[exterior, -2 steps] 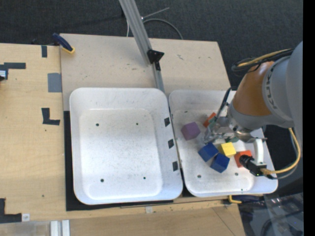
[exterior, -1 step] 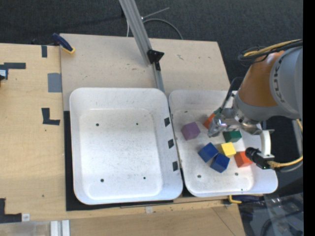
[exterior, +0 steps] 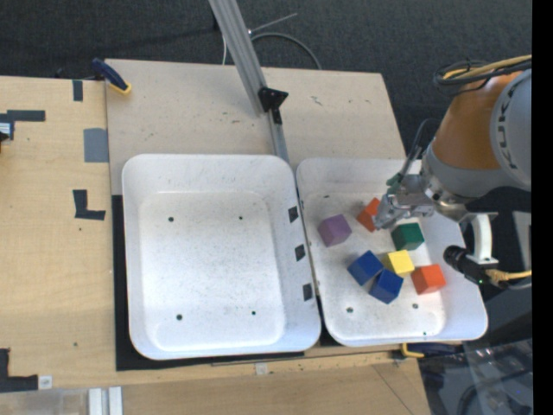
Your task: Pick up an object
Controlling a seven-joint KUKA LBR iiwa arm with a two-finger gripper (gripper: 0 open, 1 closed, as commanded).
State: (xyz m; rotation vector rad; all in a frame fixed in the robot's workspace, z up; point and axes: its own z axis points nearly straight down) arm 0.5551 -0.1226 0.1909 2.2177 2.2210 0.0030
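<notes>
The right bin holds several small blocks. A purple block lies left of the group. Two blue blocks sit together in the middle, with a yellow block and an orange block to their right. A green block rests just under the arm's wrist. My gripper hangs low over the bin, right beside an orange-red block that is partly hidden by it. Whether that block sits between its tips is not visible.
The left bin stands next to the right one. A slanted metal rail with a black clamp crosses the bench at the back. A blue and yellow tool lies at the bench's far left corner.
</notes>
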